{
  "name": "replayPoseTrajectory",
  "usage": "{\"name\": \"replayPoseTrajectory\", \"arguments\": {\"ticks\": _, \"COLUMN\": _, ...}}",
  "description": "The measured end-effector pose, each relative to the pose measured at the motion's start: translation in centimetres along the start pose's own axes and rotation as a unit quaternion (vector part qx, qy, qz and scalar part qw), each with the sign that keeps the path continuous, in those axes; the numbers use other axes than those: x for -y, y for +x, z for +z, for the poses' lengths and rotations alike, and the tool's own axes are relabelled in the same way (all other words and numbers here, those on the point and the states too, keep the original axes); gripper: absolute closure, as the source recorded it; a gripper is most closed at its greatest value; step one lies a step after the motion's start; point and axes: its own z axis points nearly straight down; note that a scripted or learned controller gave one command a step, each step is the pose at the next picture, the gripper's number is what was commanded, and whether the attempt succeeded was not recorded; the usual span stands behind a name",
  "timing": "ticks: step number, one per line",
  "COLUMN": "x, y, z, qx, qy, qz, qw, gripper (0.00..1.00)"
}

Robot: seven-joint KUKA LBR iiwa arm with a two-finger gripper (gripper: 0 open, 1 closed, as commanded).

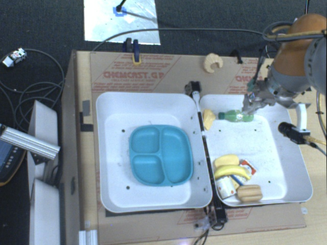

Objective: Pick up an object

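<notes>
Currently the tool (250, 105) sits over the green bottle (236, 116), far in the right bin (294, 188); grasp unconfirmed, lift pending.

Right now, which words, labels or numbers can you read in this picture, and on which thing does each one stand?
"CHEMCAST GP": red print on the brown board under the bins, left part.
The same red print on the board's right part: blurred, not readable.
Small packet in the right bin: print too small to read.
</notes>
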Motion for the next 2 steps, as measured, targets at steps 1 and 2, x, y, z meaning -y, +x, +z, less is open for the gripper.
{"name": "replayPoseTrajectory", "arguments": {"ticks": 1, "x": 0.1, "y": 0.0, "z": 0.1, "qx": 0.0, "qy": 0.001, "qz": 0.0, "qw": 1.0, "gripper": 0.0}}
{"name": "replayPoseTrajectory", "arguments": {"ticks": 2, "x": -1.1, "y": -0.7, "z": 11.5, "qx": -0.001, "qy": 0.002, "qz": 0.0, "qw": 1.0, "gripper": 0.0}}
